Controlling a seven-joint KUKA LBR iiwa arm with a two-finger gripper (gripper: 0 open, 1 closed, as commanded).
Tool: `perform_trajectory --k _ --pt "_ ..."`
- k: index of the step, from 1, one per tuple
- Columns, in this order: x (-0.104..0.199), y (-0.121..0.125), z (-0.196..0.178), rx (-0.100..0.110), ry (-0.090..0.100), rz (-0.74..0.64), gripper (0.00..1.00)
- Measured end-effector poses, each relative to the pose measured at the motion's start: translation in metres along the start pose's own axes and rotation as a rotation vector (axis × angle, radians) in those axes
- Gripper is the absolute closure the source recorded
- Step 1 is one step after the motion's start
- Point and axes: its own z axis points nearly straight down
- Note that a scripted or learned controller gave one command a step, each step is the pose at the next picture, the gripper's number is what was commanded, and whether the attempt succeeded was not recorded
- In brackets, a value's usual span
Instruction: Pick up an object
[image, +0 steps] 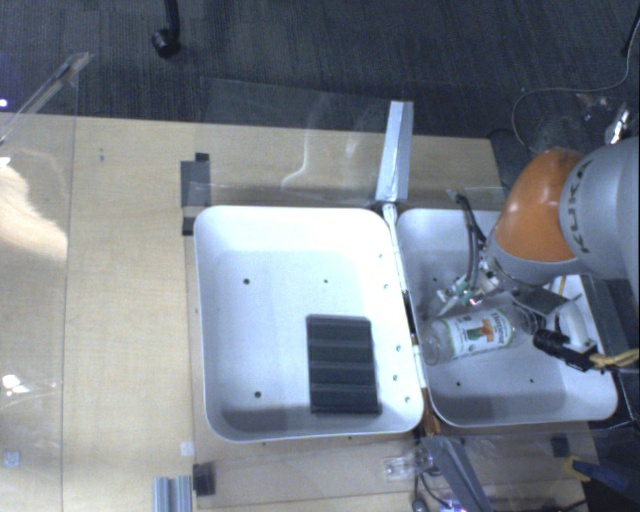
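I am hovering my gripper (468, 290) low in the right bin (520, 395), its grip state unclear to me, the clear bottle (472, 335) lying just below, not yet lifted.

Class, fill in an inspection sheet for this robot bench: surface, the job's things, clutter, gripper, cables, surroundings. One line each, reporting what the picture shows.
Surface: light wooden bench bearing a left bin and a right bin, both white, side by side.
Job's things: ribbed black block lying flat in the left bin, near its front; clear bottle with a label lying on its side in the right bin.
Clutter: nothing seen.
Gripper: gripper low in the right bin, just above the bottle; finger state cannot be told.
Cables: black cable running down the arm to the wrist.
Surroundings: dark floor behind the bench; clear panel at the left.
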Motion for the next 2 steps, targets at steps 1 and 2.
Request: perform_trajectory --k 1,2 --pt "-0.062 0.072 0.003 0.025 0.019 0.047 0.00" --pt "-0.011 0.024 0.001 0.003 0.002 -0.182 0.00"
